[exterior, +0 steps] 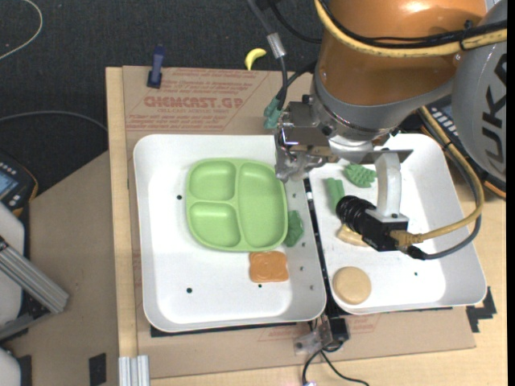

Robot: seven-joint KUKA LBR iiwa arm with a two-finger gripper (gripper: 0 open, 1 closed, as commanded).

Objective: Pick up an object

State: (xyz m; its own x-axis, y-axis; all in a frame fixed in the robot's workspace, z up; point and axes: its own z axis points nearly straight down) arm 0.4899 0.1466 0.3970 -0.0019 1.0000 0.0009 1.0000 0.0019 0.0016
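No object is showing as held by the gripper (288, 166); whether it is spread or pressed together cannot be told from this view. The gripper is hanging over the far right corner of the left bin (153, 215), just beside the wall that this bin shares with the right bin (452, 240).

The green divided plate (237, 203) is lying flat in the middle of the left bin, its far right corner sitting just beside the gripper. A dark green piece (294, 227) is touching the plate's right edge, close to the bin's right wall. An orange-brown slab (268, 267) is lying just beside the plate's near edge, towards the bin's near right corner.

In the right bin, a green stick (334, 193) is lying near the left wall, and a green leafy piece (360, 174) is lying just beside it, towards the far edge. A tan round disc (352, 285) is resting near the near left corner, well apart from both.

Both bins are standing side by side on a cardboard sheet (201, 103) with red print. A blue clip (155, 67) is sitting at the sheet's far left edge.
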